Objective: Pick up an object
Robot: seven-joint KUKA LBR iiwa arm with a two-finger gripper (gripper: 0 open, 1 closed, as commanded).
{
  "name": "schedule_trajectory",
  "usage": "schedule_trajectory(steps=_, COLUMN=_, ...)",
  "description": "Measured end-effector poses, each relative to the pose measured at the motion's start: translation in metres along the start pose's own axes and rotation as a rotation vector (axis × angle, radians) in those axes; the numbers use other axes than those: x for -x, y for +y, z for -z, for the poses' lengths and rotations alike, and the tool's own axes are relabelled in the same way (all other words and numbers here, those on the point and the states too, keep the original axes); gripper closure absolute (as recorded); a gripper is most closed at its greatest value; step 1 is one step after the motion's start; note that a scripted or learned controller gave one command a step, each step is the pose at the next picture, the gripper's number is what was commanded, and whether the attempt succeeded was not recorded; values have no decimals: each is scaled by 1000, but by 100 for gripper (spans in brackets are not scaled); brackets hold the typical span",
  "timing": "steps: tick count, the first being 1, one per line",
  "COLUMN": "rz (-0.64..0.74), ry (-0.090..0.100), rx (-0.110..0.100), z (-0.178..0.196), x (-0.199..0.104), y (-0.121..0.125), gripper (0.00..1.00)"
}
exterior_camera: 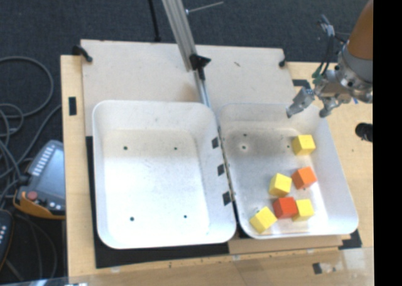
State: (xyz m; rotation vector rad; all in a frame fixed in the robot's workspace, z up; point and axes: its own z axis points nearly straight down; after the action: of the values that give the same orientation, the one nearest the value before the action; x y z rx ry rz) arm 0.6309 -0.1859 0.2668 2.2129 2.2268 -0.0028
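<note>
Dark carpet surrounds the pale surface [75, 153]. The tool [312, 104] hangs with fingers spread apart and empty, poised over the right bin [342, 171]; the blocks sit below it, the yellow block [304, 144] nearest for picking.

The KUKA arm [360, 39] reaches in from the right, its orange band showing above a grey wrist near the bench's far right corner. Below the wrist the gripper [312, 107] hangs with its two fingers spread apart and nothing between them, one fingertip [297, 108] angled out to the left, the other slanting down beside it. The fingers are poised over the far right edge of the right-hand bin [333, 153].
</note>
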Motion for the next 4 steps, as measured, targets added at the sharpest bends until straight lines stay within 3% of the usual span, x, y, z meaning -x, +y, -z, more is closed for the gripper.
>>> schedule_trajectory(steps=1, rz=-2, ry=3, rx=-6, z=-132, x=-26, y=-2, gripper=0)
schedule_trajectory(steps=2, rz=-8, ry=1, rx=1, z=-170, x=-43, y=-72, gripper=0)
schedule_trajectory(steps=3, rz=-7, ry=0, rx=3, z=-168, x=-66, y=-140, gripper=0)
schedule_trajectory(steps=4, rz=-15, ry=0, rx=9, z=-158, x=-64, y=-137, gripper=100)
